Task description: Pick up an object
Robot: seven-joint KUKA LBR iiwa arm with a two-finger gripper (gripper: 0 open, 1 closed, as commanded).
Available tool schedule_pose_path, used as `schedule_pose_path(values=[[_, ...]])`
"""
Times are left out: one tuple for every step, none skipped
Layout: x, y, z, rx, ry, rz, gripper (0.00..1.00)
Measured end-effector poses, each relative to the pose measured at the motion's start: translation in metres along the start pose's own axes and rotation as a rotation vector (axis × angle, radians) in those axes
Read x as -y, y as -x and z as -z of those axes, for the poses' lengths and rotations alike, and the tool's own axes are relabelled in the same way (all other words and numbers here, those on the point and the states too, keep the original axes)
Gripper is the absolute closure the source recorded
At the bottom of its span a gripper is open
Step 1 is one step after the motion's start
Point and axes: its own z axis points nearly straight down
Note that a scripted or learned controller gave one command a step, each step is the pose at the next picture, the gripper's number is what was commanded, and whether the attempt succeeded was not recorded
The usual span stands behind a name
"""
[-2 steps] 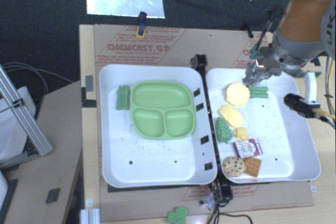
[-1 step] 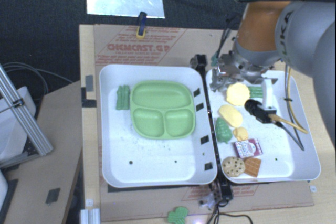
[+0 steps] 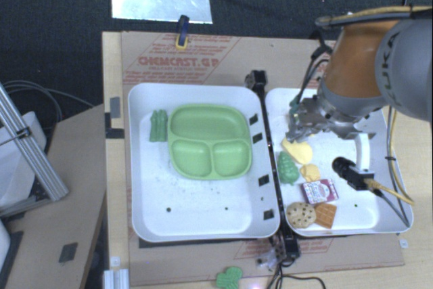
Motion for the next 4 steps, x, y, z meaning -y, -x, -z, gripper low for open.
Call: schedule_pose_path(values=[[0.004,-0.068,0.006,-0.003,0.006,0.013,1.00],[0.002,-0.063,0.017,-0.001,0.009,0.007,1.00],[-0.004,-0.180,0.028,-0.002,0.009,0.016,1.00],[-0.064,-0.114,-0.019,0.002,0.005,-0.002,1.00]])
